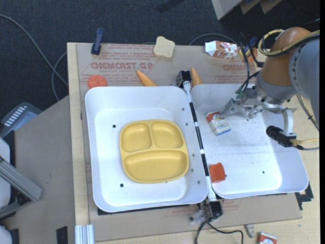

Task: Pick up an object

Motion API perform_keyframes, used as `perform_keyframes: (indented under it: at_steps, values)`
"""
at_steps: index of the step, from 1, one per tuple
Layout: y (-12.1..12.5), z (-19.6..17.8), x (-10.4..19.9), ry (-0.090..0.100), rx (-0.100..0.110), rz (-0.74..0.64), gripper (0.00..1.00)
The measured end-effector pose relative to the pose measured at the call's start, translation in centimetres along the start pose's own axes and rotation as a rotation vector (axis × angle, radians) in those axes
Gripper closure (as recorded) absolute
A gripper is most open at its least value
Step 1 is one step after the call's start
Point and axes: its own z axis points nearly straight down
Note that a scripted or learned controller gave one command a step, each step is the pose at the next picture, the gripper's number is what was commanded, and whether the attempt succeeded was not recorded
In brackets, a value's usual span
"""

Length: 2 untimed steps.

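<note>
A small red, white and blue carton (219, 124) lies in the upper left part of the right bin (264, 179). An orange-red block (217, 172) sits by that bin's left wall, near the front. My gripper (227, 110) reaches in from the right, low over the right bin, with its tip just above and right of the carton. I cannot see anything held in it. The grey arm with its orange band (284, 55) rises behind it at the upper right.
The left bin (101, 136) holds a yellow divided plate (153, 150). Behind the bins on the board lie a bread slice (164, 46), two orange carrots (145, 78) (195, 77), a red disc (96, 80), a blue clip (97, 39) and a small carton (222, 49). Cables trail at right.
</note>
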Motion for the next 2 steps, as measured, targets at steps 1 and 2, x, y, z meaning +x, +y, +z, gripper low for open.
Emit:
perform_keyframes:
  at_steps: [1,2]
  values:
    - [1.1,-9.1,9.9,0.001,0.000,-0.001,0.00]
    - [0.9,1.1,4.7,0.000,0.004,0.002,0.00]
